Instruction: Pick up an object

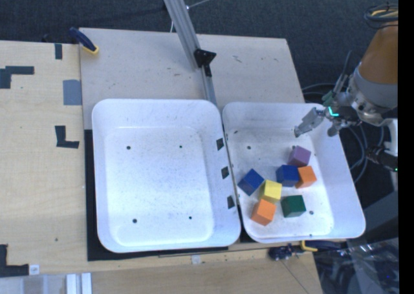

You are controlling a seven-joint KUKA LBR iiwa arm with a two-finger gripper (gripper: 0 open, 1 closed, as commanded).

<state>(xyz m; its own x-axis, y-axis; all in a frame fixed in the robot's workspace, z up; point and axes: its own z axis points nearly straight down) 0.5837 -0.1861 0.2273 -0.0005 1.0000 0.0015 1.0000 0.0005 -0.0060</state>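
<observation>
While the grey arm with its orange band (381,53) reaches in from the right, its two-finger gripper (318,120) hangs over the upper right part of the right-hand shallow white bin (242,118), and the jaws look spread, with nothing between them. Below it, the blocks sit clustered in that bin: a purple cube (299,155), a dark blue cube (288,174) touching an orange cube (306,176), another blue cube (250,181), a yellow cube (272,190), a green cube (294,205) and a second orange cube (263,211). The left-hand white bin (103,118) sits just beside it on the pale wooden table (39,176).
</observation>
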